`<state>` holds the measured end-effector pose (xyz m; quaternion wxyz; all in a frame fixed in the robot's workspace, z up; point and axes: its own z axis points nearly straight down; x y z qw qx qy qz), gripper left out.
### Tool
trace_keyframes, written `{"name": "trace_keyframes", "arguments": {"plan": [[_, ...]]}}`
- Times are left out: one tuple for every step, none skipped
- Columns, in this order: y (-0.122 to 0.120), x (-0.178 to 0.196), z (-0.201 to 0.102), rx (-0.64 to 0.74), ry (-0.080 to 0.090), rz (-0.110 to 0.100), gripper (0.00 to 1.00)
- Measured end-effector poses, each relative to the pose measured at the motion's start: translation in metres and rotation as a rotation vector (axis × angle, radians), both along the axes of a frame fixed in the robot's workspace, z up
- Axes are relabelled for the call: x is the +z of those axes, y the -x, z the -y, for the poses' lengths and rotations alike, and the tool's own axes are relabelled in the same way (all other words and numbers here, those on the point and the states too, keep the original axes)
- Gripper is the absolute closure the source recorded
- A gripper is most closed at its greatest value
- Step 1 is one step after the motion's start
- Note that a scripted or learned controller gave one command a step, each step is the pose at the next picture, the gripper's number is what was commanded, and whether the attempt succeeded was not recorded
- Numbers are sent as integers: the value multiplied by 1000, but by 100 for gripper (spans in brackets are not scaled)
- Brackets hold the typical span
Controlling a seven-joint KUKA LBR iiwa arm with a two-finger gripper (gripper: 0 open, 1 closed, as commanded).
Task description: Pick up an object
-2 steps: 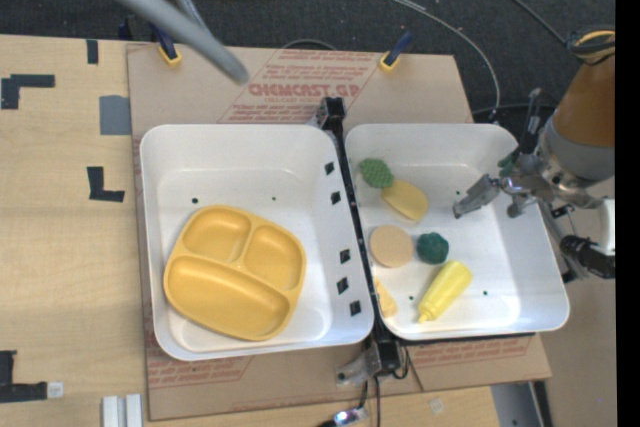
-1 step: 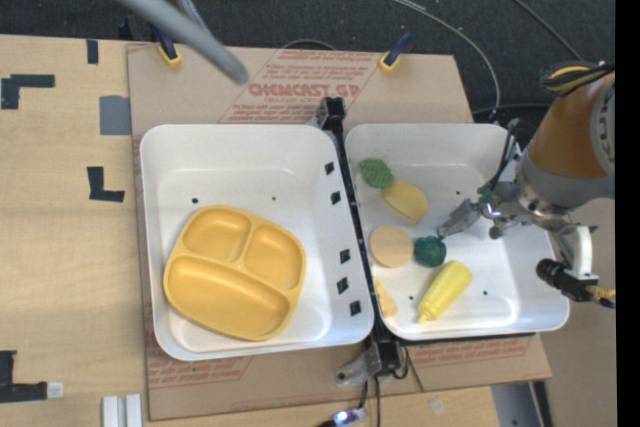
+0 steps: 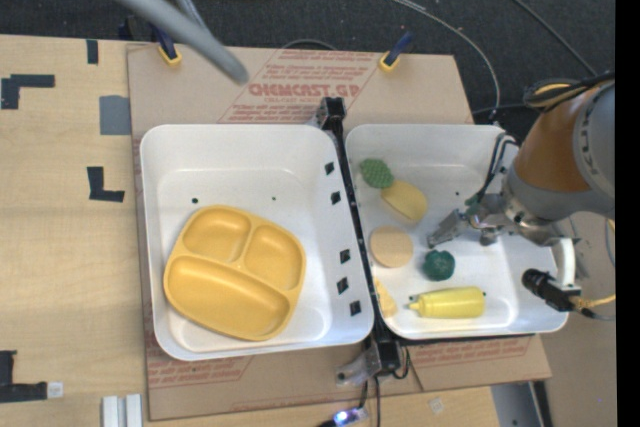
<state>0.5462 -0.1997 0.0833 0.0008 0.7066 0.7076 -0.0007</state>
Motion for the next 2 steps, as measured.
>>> {"name": "trace_keyframes", "arguments": {"plan": [[-1,13,1,0,3,4,100],[-2,68,-10,1,-1,4,100]]}}
